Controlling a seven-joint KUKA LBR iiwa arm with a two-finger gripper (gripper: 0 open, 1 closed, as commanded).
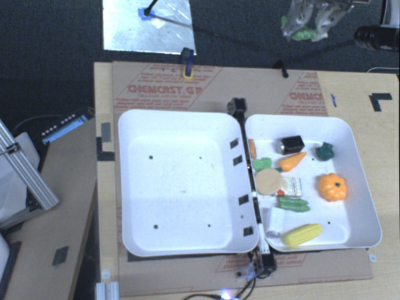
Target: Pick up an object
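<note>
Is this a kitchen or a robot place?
Probably a robot lab, not a kitchen. The food is toys, like the pumpkin and corn, in a white bin, and a gripper hangs above.

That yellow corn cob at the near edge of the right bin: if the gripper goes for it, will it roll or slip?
The corn cob looks rounded and elongated, so a push across its length would probably roll it. It lies free on the flat floor of the right bin, touching nothing. Its glossy surface suggests hard plastic: likely stiff, light, and somewhat slippery if pinched off-centre.
</note>
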